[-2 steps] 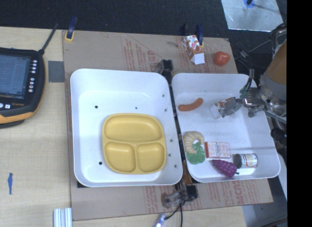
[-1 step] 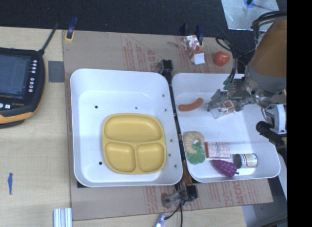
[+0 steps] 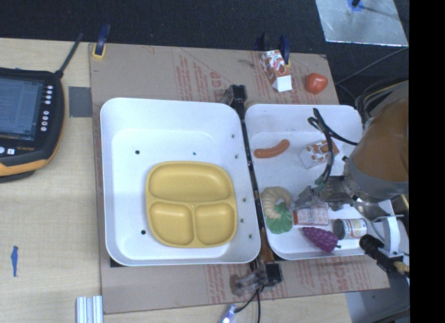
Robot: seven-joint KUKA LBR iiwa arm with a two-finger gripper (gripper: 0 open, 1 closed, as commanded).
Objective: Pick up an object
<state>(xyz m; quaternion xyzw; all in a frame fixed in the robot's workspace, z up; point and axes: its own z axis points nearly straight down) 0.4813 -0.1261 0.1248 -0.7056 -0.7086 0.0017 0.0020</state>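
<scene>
A: Left to right, quick. What's on the bench point(image 3: 55, 245)?

B: Far left I see a teach pendant point(image 3: 24, 123) with an orange edge. Then the left bin point(image 3: 125, 127), holding a yellow divided plate point(image 3: 191, 203).

A: Right bin?

B: The right bin point(image 3: 278, 123) has the clutter. A toy sausage point(image 3: 271, 149) sits near the top. Lower down, a green and tan toy point(image 3: 277, 209) lies by the bin's left wall, with a small printed packet point(image 3: 311, 215) beside it, purple grapes point(image 3: 320, 238) under that, and a little bottle point(image 3: 350, 228) to the right. A clear wrapped item point(image 3: 318, 152) sits upper right.

A: Outside the bins?

B: A small carton point(image 3: 276, 69) and a red ball point(image 3: 316, 83), behind the right bin.

A: My claw?

B: The claw point(image 3: 314, 195) is low over the packet. I can't tell if it's open or closed.
</scene>
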